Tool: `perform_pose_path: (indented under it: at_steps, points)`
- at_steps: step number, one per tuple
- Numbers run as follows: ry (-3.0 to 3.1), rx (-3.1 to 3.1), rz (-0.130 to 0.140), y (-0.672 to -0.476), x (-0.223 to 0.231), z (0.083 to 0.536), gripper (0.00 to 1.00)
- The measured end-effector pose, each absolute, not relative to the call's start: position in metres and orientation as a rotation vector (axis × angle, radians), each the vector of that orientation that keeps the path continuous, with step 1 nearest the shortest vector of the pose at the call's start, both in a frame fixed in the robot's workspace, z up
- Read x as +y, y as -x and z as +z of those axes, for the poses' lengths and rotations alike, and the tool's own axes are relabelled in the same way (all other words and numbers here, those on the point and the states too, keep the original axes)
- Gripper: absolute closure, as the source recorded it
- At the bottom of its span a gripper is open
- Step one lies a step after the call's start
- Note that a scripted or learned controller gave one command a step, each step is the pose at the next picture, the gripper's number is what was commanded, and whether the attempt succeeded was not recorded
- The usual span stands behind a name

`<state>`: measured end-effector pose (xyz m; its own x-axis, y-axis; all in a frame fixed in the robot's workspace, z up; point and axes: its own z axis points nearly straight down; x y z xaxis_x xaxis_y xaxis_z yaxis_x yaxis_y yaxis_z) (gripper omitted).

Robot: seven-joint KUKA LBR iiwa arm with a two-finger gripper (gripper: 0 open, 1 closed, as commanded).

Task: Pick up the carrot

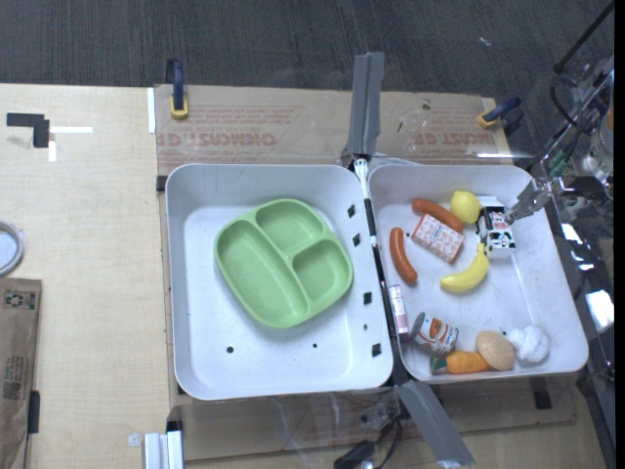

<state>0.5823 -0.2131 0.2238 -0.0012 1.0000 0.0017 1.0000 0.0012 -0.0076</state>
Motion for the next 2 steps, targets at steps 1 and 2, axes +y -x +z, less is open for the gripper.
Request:
perform_pose_path:
  at_steps: [1,2]
  points:
    - [2.645,-1.680,0.005,-0.530,-0.220,0.155,0.00]
    - [2.864,-1.284,0.002,-0.485,-0.171,0.089,0.00]
